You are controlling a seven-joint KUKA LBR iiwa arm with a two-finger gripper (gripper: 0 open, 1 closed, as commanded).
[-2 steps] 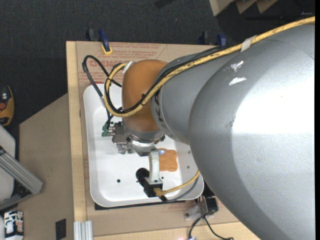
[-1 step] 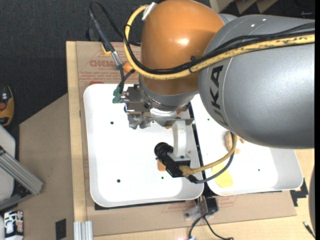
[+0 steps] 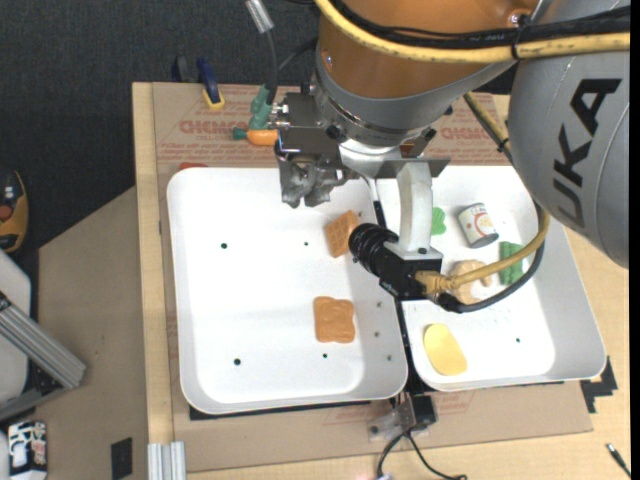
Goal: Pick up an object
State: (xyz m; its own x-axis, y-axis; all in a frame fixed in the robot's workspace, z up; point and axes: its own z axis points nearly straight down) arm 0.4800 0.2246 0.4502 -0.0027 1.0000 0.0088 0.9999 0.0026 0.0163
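Landmark: you can place everything against the left bin (image 3: 200, 268), the wider white tray, whose shallow walls keep loose items within the arm's reach.

Cardboard sheet (image 3: 155, 168): it lies under the left bin and juts out beyond its far wall. Red printing runs along that strip; you can make out letters like "CHEM", but I would not trust a fuller reading.

Clamps (image 3: 212, 90): small blue-and-yellow and green-and-orange clips sit beyond the left bin's far wall, probably pinning the cardboard to the tabletop.

Lower waffle piece (image 3: 334, 320): an orange-brown square lies flat on the left bin's floor, toward its near right corner and apart from everything else. I judge it the easiest pick for you.

Jaws (image 3: 308, 190): they hang over the far right part of the left bin, above the floor. Whether they are released or clenched I cannot tell, and nothing shows between them.

Upper waffle piece (image 3: 340, 234): a second orange-brown piece lies in the left bin just near-right of the jaws, close to the right wall and beside a black cable fitting. It is the closest candidate.

Right bin (image 3: 575, 353): touching the left bin's right wall, it holds a yellow oval (image 3: 444, 349), a beige piece, something green and a small can (image 3: 478, 223) whose label is too small to read.

Arm (image 3: 580, 118): large black letters "UKA" show on the grey casing, right of the left bin.
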